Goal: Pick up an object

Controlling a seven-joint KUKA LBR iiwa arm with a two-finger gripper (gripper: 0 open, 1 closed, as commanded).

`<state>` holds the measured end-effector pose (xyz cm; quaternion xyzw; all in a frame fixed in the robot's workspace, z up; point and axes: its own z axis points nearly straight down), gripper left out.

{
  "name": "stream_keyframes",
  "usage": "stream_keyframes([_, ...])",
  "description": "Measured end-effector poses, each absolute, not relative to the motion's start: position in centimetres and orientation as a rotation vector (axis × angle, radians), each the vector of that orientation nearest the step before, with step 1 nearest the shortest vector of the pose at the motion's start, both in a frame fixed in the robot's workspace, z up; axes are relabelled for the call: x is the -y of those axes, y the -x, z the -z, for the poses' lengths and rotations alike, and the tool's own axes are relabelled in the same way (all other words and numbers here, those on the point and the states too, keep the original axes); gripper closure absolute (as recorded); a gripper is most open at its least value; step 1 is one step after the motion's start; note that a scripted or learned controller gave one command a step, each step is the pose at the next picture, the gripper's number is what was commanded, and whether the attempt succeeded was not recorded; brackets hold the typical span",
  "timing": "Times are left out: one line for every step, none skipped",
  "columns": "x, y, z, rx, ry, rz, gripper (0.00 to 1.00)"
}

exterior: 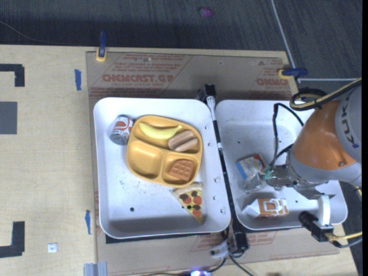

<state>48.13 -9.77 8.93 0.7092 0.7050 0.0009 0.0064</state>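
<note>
Two loose things lie in the right shallow white plastic bin [322,211], the bin the arm reaches into. One is a small crinkled packet in blue, white and clear wrap [250,167], lying tilted just to the left of the tool [269,176], close enough that its clear end seems to meet the tool's tip. The other is a small white carton with an orange-brown panel [270,207], lying flat just below the tool, toward the near rim of the bin.

The tool sits low over the bin floor at the end of the grey arm with the orange band [325,142], between the two things. Its fingers are too small and dark against the arm to make out, so I cannot tell how far apart they stand or whether anything is between them.

Farther left of the tool, past the divide, is the left shallow white plastic bin [109,211]. In it are one yellow plastic tray with three compartments [144,157], holding one toy banana [155,130], one toy hot dog [183,141] and one toy waffle [180,169]. One crushed drinks can [120,130] rests against the tray's far-left edge, and one toy pizza slice [192,200] lies below the tray.

Both bins stand on a brown board [172,68] on the pale desk [46,154].
</note>
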Motion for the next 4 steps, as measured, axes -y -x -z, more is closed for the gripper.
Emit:
stream_keyframes([9.77,-48.14,-8.93,-2.207,-2.218,-0.004,0.0])
stream_keyframes([9.81,-48.16,-8.93,-2.208,-2.217,-0.005,0.0])
stream_keyframes([9.86,-48.17,-8.94,-2.211,-2.217,-0.007,0.0])
stream_keyframes([9.82,-48.18,-8.93,-2.209,-2.217,-0.006,0.0])
